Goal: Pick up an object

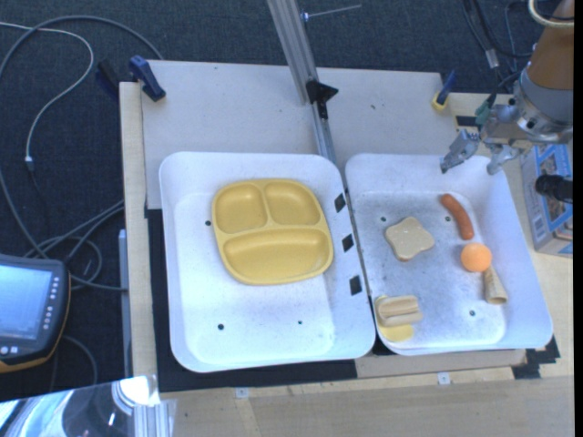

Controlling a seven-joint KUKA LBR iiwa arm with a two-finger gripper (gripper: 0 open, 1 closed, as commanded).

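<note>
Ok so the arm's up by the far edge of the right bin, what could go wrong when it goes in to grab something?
1. The gripper sits nearest the sausage, which lies close to the bin wall; a finger could catch that wall.
2. The orange ball is round and may roll away when touched.
3. The ball and the cone nearly touch, so reaching for one could knock the other.

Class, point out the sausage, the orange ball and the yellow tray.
sausage (457, 216), camera view, middle of its length
orange ball (475, 259), camera view, centre of its top
yellow tray (273, 255), camera view, floor of its large compartment
</note>
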